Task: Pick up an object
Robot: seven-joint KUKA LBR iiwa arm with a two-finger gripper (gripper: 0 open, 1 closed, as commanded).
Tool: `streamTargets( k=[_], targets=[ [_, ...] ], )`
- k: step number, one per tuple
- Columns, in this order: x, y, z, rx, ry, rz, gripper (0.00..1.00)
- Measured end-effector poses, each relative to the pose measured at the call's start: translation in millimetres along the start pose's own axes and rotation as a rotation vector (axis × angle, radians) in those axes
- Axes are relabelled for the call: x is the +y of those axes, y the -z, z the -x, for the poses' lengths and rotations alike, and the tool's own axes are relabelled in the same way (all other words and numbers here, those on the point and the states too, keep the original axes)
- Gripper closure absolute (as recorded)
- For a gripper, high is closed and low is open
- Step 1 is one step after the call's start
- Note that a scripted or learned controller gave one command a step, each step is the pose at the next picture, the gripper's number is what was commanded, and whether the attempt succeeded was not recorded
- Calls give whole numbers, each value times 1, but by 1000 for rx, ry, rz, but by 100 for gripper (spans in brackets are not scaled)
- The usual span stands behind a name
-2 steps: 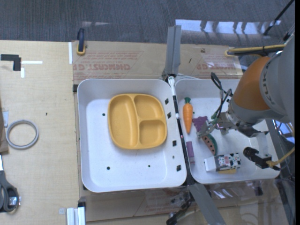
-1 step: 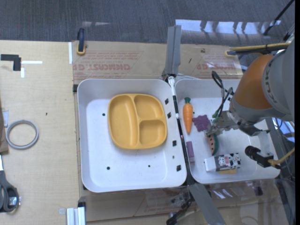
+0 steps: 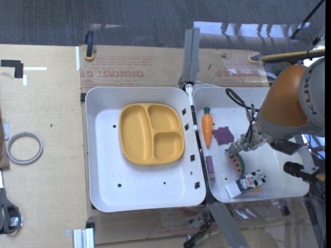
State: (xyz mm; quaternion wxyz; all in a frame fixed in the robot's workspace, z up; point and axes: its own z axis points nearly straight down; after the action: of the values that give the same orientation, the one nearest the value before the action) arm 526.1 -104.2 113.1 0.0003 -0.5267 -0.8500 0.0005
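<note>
While reaching in from the right over the right bin [image 3: 279, 192], hung the gripper [image 3: 234, 150] low just above a watermelon slice toy [image 3: 237, 165], finger spread impossible to tell, nothing seen clamped. In that same bin, lay a carrot [image 3: 207, 127] near the left wall, a purple piece [image 3: 223, 135] just beside it, a cow-print carton [image 3: 248, 183] toward the front. In the left bin [image 3: 98, 154], sat a yellow divided plate [image 3: 151, 133]; on the bench further left, lay a tape roll [image 3: 23, 148].

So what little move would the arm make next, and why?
Probably a short drop straight down. The gripper hangs in the right bin just above the watermelon slice, with nothing visibly held; the carrot and purple piece lie further off.
</note>
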Motion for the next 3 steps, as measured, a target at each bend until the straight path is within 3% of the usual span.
streamTargets(
  k=[1, 2, 3],
  targets=[
    [54, 78, -51, -1, -85, 0, 100],
    [54, 78, -50, -1, -86, 0, 0],
    [54, 87, -50, -3, -83, -1, 100]
  ],
)
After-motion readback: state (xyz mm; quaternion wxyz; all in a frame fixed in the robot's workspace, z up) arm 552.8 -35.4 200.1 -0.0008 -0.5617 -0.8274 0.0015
